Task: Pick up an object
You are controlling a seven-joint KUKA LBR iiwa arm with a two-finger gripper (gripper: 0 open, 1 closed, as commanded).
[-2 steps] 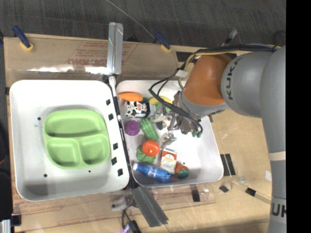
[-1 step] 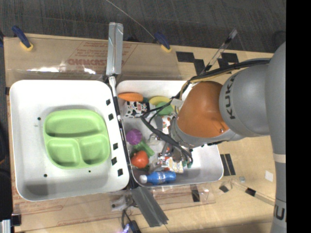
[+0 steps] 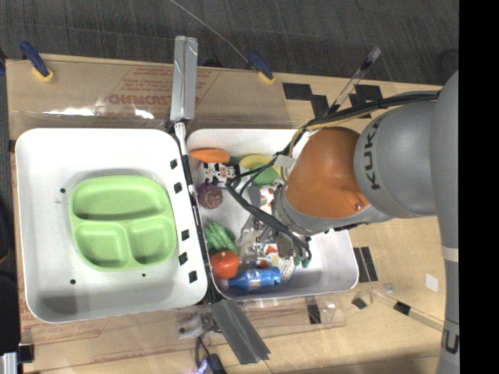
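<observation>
The right bin (image 3: 343, 275) holds a heap of small things: an orange carrot-like piece (image 3: 209, 156), a yellow banana (image 3: 254, 161), a purple round item (image 3: 210, 197), a green leafy piece (image 3: 218, 234), a red tomato (image 3: 225, 265) and a blue bottle (image 3: 253, 280). My gripper (image 3: 263, 242) reaches down into this bin near its front, just above the blue bottle and right of the tomato. The orange wrist band and grey arm cover the bin's right half.
The left bin (image 3: 35, 209) carries a green divided tray (image 3: 122, 222). A metal divider bar (image 3: 184, 76) stands between the bins at the back. Cables run over the arm. Cardboard lines the bench around the bins.
</observation>
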